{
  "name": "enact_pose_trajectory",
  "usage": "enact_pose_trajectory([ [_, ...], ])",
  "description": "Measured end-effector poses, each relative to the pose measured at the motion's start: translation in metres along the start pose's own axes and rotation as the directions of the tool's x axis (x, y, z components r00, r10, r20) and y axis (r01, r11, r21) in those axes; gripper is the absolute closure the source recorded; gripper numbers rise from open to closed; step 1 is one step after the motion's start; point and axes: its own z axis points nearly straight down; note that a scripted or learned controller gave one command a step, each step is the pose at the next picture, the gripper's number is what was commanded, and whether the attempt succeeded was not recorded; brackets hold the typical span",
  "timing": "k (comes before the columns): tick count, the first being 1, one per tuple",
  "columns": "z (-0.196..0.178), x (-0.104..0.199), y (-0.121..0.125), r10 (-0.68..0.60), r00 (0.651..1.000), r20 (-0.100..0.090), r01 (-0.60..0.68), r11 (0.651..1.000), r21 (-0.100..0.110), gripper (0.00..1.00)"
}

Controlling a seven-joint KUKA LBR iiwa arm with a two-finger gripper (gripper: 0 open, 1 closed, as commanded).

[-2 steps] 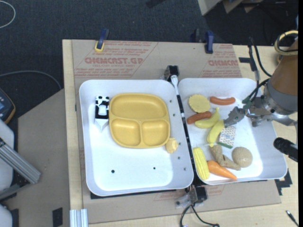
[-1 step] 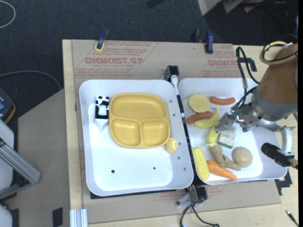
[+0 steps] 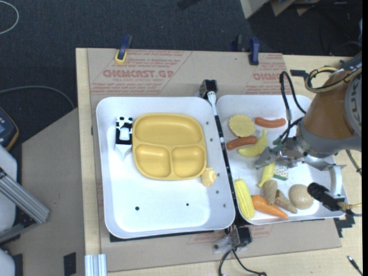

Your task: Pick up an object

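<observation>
- Crowded: play food lies in the right bin (image 3: 299, 99), with a corn cob (image 3: 244, 198), carrot (image 3: 269, 206), potato (image 3: 300, 195), two sausages (image 3: 270, 121), and banana (image 3: 254, 149) packed close.
- Gripper (image 3: 275, 158) hangs low among them, just beside a small yellow piece (image 3: 267, 175); whether it is parted or closed, or has anything, cannot be told from this angle.
- Risk: items touching each other, so a descent may pinch two or shove one aside against the bin wall.
- Left bin (image 3: 161, 211) carries a yellow divided tray (image 3: 169, 144).
- Both bins sit on a table (image 3: 167, 68) of board; dark carpet beyond, cables trailing.
</observation>
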Motion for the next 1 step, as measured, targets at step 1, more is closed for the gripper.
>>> enact_pose_trajectory([
  [1,0.0098,-0.0016,0.0013,0.001,1.000,0.005,-0.001,1.000,-0.002,0.00],
])
